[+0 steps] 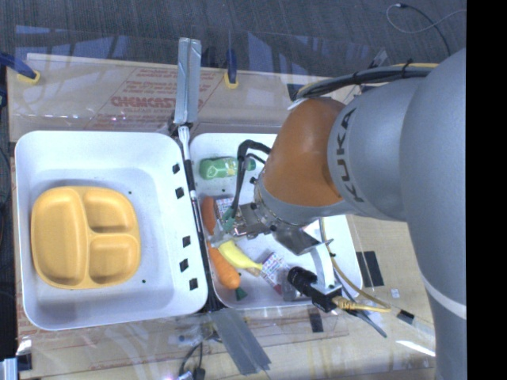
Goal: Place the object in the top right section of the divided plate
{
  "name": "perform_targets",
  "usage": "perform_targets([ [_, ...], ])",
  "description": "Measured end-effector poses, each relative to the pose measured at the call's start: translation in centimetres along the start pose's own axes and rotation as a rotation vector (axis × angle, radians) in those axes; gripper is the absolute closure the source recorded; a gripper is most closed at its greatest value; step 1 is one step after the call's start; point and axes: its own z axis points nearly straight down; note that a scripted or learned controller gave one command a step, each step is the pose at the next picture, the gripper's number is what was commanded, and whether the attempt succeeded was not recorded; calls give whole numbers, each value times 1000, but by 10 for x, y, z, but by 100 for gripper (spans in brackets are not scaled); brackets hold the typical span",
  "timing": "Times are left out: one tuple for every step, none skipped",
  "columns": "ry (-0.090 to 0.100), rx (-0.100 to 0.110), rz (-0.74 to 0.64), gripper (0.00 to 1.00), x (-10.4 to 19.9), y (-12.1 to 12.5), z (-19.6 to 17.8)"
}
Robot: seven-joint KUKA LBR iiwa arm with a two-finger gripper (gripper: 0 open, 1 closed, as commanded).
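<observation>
The gripper (238, 222) hangs low over the left part of the right bin (226, 145), mostly hidden under the arm's wrist. I cannot tell how wide it is open or whether it has hold of anything.

Just near of it lie a banana (238, 257) and a carrot (226, 269), touching each other, with a small wrapped packet (272, 266) to their right. A second orange piece (207, 212) lies along the bin's left wall beside the gripper. A green bottle (215, 167) rests at the far end, apart from the rest.

Which of these is the object to be moved cannot be told. Judging by where the gripper is, it is likely one of the pieces in the near cluster, and all of them are in the right bin.

The yellow plate (83, 236) sits in the left bin (95, 153), well apart from the gripper. Its top right section (107, 210) holds nothing.

So the task looks to be at its start. A grasp is at best under way, and the lift, the carry across to the left bin and the release over that section all seem left to do.
</observation>
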Motion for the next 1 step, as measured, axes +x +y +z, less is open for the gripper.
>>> perform_targets([
  [0,-4,327,100,28,5,9],
])
